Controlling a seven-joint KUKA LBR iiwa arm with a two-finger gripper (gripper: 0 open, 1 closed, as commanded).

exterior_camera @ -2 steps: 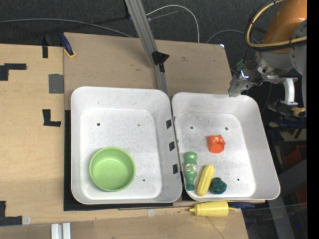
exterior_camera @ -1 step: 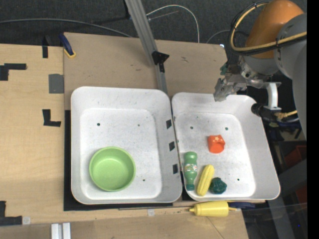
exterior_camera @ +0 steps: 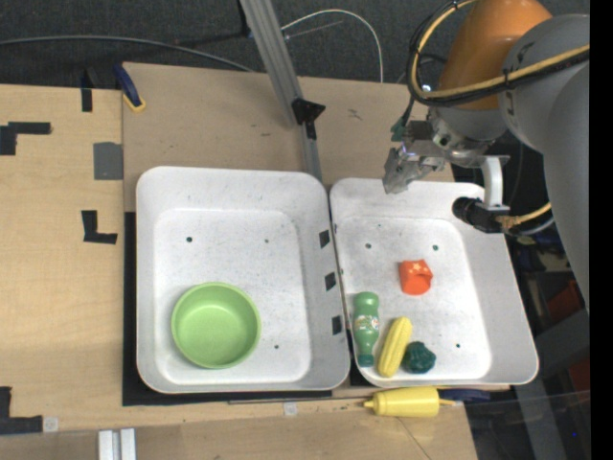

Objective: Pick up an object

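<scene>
White are the two bins on my surface (exterior_camera: 57, 257), and they stand side by side, touching at the middle. My pincer (exterior_camera: 402, 172) hangs over the far rim of the right bin (exterior_camera: 498, 353), near its far left corner. It has nothing between its fingers. The fingers look close together, but the view is too small and blurred there, so I cannot tell if they are open or closed.

The things to pick are in the right bin, all well apart from my pincer. An orange piece (exterior_camera: 416, 277) lies near the middle of the bin. At the near left corner there is a small group: a green bottle (exterior_camera: 366, 322) lies along the left wall, a yellow piece (exterior_camera: 394, 345) leans just beside it at a slant, and a dark green lump (exterior_camera: 419, 357) touches the yellow piece on its right side.

In the left bin (exterior_camera: 153, 199) there is a green bowl (exterior_camera: 215, 325), upright, near the near left corner.

Outside the bins, on the surface in front of the right bin, a yellow bottle (exterior_camera: 406, 402) lies on its side. A grey pole (exterior_camera: 273, 51) rises from behind the place where the two bins meet.
</scene>
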